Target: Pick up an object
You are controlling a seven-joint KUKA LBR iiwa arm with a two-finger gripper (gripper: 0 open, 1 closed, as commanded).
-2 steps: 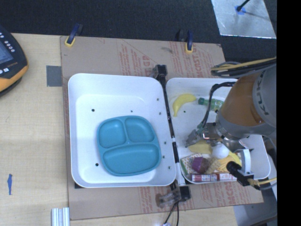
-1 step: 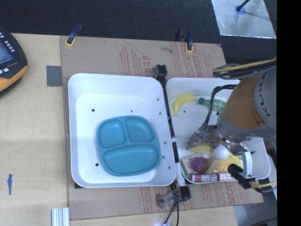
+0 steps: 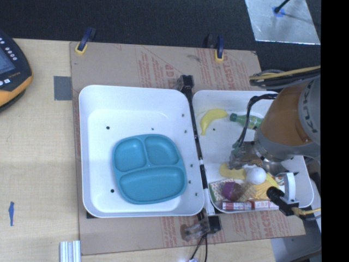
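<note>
My gripper (image 3: 241,159) hangs low over the middle of the right bin (image 3: 218,100), under the grey wrist with its orange band. Just below it lie a white egg-shaped object (image 3: 255,175) and a flat yellow piece (image 3: 228,171). A yellow banana (image 3: 212,117) lies at the bin's back left, with a green bottle (image 3: 246,120) beside it, partly hidden by the arm. Along the front wall sit a purple item (image 3: 230,190), a yellow item (image 3: 265,190) and a red and white box (image 3: 248,204).
The left bin (image 3: 92,108) holds a blue divided plate (image 3: 150,168). Both bins rest on a cardboard sheet (image 3: 136,64) clamped at its back edge. An orange and black handset (image 3: 11,70) lies at the far left of the bench.
</note>
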